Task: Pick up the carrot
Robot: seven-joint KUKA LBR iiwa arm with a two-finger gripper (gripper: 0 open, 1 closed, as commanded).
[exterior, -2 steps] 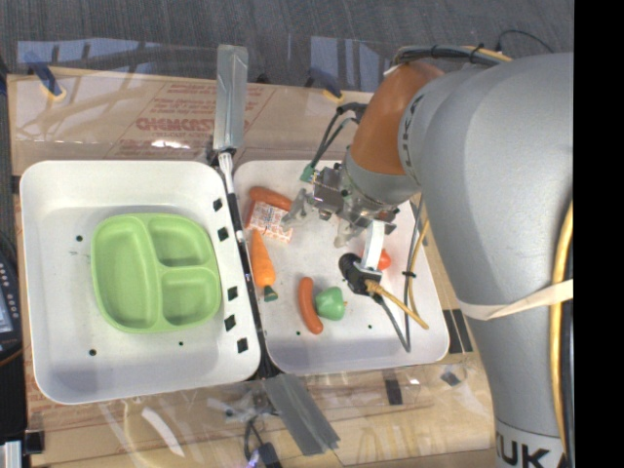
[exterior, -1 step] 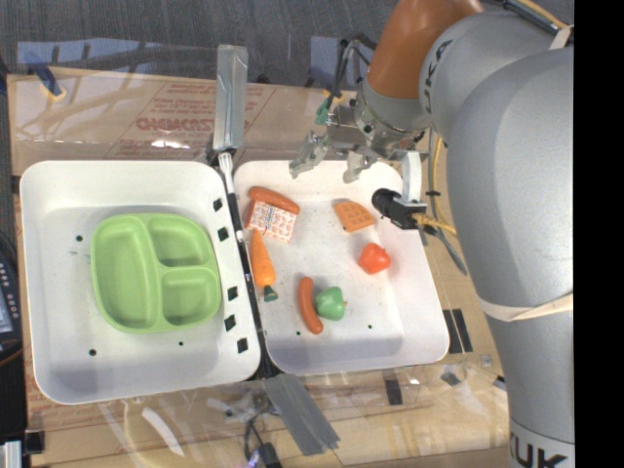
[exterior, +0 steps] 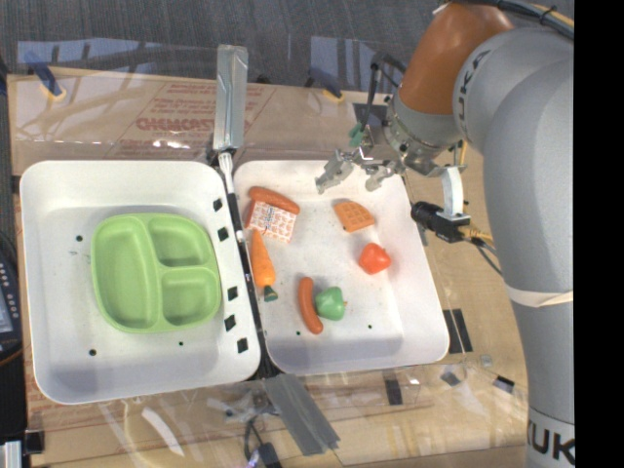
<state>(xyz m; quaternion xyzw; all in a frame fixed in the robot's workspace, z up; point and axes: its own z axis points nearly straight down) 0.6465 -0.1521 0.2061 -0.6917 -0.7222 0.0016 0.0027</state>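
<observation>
Sausage, front of right bin. Carrot (by the left wall). My tool hangs open, holding nothing, over the far edge.

Left white bin holds a green divided tray, three compartments, sitting about mid-bin. Right white bin has a hot dog near its top left corner, with a red-and-white packet touching just below it. A waffle-like tan piece lies right of those, and a small red-orange pepper sits below the waffle, apart from it. Lower down, a sausage lies tilted, with a green pepper touching its right side. Brown cardboard surface shows under both bins, with tape strips.
</observation>
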